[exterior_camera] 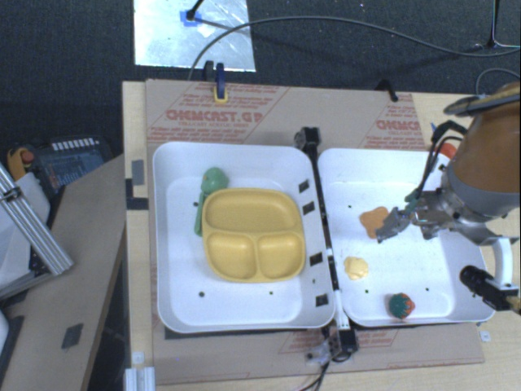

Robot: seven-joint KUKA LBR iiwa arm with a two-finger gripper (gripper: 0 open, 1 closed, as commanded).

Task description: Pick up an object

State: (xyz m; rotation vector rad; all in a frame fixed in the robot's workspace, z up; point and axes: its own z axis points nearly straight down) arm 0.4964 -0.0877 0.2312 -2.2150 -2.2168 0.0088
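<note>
In the right bin [431, 177] lie three small objects: a flat orange piece [373, 217] near the left wall, a pale yellow lump [356, 267] below it, and a green and red ball [400, 305] near the front edge. My gripper [391, 226] reaches in from the right and hangs low, right beside the orange piece's right edge. Its tip overlaps that piece in the view, and I cannot tell whether it touches it. Nothing is seen lifted off the bin floor.
The left bin [175, 218] holds a yellow divided tray [252, 244] with a green object [210, 187] tucked at its upper left. A black divider [317, 218] separates the bins. The grey arm with its orange band [488, 149] covers the right bin's right side.
</note>
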